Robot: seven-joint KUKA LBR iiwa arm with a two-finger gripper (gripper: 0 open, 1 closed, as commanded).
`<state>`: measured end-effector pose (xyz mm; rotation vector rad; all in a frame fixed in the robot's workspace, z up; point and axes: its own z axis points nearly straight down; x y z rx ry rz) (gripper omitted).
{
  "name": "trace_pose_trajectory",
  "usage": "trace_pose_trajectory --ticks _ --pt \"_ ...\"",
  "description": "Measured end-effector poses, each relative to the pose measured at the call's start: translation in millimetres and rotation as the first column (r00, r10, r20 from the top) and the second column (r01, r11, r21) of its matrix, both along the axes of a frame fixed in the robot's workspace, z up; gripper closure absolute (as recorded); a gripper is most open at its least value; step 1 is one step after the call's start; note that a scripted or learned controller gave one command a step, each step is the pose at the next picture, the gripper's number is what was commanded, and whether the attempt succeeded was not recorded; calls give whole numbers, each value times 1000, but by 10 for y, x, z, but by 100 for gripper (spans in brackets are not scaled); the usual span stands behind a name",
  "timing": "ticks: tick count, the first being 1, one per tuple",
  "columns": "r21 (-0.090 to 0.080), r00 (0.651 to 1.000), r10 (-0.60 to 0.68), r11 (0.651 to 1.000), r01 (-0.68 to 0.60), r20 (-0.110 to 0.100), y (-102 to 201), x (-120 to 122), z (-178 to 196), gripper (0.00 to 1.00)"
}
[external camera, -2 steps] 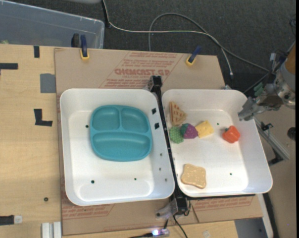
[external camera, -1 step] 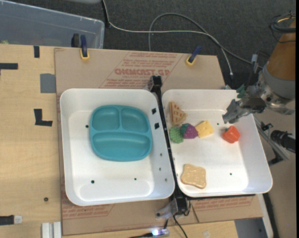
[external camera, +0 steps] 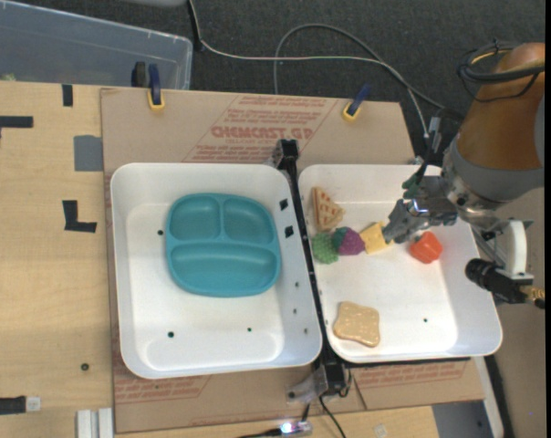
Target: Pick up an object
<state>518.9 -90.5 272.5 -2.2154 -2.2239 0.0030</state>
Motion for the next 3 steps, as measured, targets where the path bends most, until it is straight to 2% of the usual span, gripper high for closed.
trace_pose_trajectory --ticks 1,3 --pt "1 1000 3 1000 -3 0 595 -133 -75 100" --pt "-1 1000 1 1000 -1 -1 1590 -144 -238 100"
